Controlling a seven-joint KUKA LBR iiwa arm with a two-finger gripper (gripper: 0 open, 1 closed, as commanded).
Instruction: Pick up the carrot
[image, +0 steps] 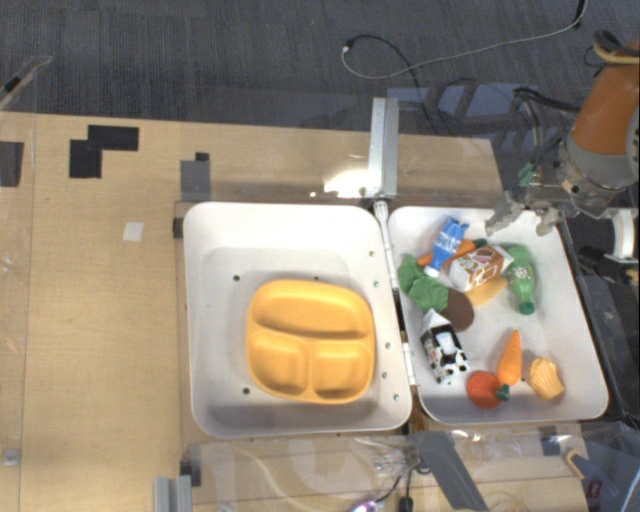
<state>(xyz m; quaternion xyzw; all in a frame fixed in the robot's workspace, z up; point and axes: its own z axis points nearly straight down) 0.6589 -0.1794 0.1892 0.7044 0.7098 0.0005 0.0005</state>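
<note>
Wooden bench (90, 330), two shallow white bins (290, 225) side by side, arm parked at far right.

Orange tapered carrot (510, 357) lying in right bin between red tomato (484, 389) and tan pastry (546, 379), untouched. One carrot, one yellow divided tray (310, 338) in left bin. Two-finger gripper (527, 212) above right bin's rear edge, spread apart, holding nothing; likely staged for approach.

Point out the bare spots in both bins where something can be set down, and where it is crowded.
Left bin: a bare white floor runs all round the yellow divided tray, widest along the far edge. Right bin: a bare strip lies along the near-left edge, below the cow toy. Its far half is crowded, and the carrot sits tight between the tomato and a yellow pastry toy.
</note>
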